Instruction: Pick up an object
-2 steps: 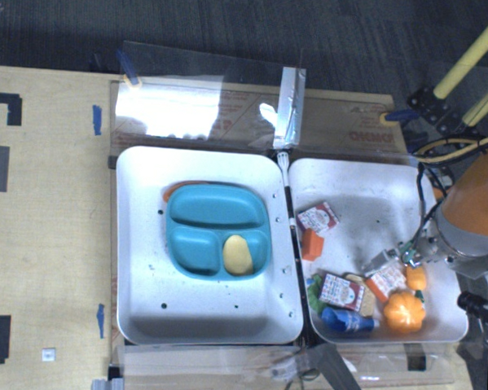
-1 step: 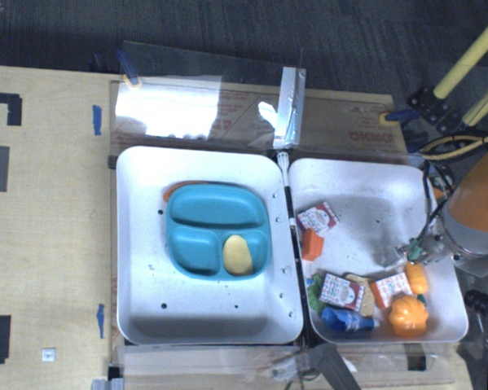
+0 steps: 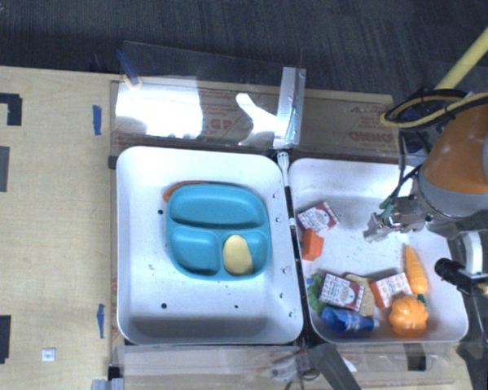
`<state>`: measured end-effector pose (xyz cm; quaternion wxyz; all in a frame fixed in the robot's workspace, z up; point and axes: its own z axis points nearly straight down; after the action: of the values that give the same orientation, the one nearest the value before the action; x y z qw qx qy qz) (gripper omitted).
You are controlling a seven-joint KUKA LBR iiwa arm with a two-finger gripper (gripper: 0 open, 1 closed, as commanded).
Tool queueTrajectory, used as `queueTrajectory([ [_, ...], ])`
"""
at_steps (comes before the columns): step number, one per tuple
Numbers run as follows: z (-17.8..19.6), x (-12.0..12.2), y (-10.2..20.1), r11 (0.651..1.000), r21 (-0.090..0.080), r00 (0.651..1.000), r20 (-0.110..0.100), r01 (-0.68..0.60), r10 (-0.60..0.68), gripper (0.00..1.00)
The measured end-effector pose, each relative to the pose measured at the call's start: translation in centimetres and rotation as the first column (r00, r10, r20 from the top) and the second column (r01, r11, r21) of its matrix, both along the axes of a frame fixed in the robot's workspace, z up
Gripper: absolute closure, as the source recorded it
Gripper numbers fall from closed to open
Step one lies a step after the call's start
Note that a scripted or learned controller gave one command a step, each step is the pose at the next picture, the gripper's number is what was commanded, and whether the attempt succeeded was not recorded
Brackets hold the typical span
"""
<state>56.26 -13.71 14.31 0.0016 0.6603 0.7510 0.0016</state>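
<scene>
Partly cut off, arm, gripper blurred over right bin

Wooden bench carries 2 white bins: left bin, right bin, touching side by side

Both bins are white; the tray is turquoise, holding a pale yellow lemon; the carrot and pumpkin are orange; the bottle is blue; the arm wears an orange band.

Fixed overhead camera, slanted over both bins
</scene>
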Motion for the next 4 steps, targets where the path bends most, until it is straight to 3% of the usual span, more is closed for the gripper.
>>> queueTrajectory([
  [1, -0.1, -0.1, -0.1, 1.0, -0.001, 1.0, -0.003, 0.002, -0.002, 0.0],
  [2, 4.8, -2.5, 1.9, 0.999, -0.001, 0.999, 0.001, 0.053, -0.053, 0.0],
  [3, -4.6, -2.7, -4.7, 1.0, -0.001, 1.0, -0.002, -0.001, 0.001, 0.0],
  [4, -5.2, -2.7, -6.1, 0.999, 0.033, 1.0, 0.003, -0.012, 0.012, 0.0],
])
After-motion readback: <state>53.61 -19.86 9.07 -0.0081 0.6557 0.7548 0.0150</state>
